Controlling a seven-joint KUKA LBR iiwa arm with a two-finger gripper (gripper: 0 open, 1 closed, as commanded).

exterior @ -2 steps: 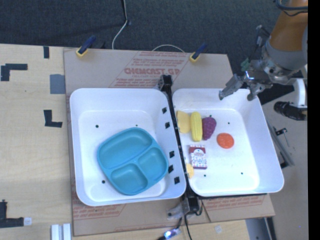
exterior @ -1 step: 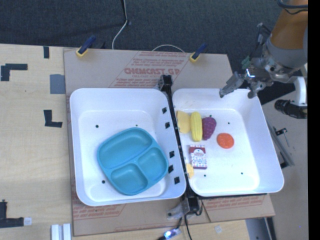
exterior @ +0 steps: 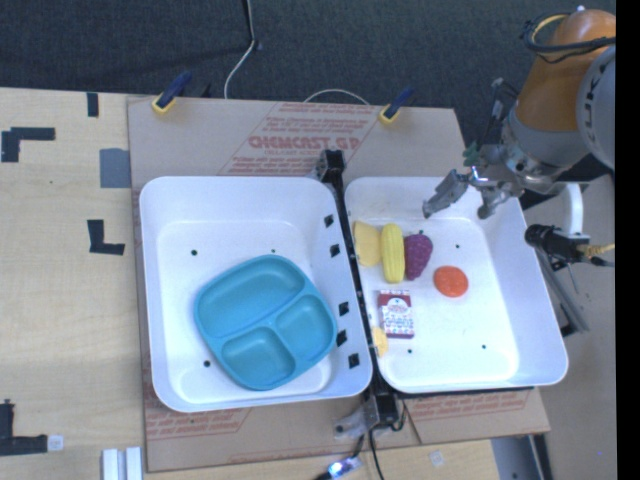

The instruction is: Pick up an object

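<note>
While the gripper (exterior: 464, 197) hangs spread wide and empty above the right bin's (exterior: 520, 298) far edge, likely staging a descent, the pickable orange ball (exterior: 452, 282), corn (exterior: 392, 252) and grapes (exterior: 417, 253) lie mid-bin nearer the camera.

Lower left of frame: blue divided plate (exterior: 264, 321) lying in left white bin (exterior: 160, 268). Along top edge: cardboard sheet (exterior: 290, 138) held by two yellow-blue clamps (exterior: 171, 92).

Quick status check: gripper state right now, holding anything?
Gripper: jaws open, nothing between them, hovering over the far side of the right bin, apart from the toy food.
</note>
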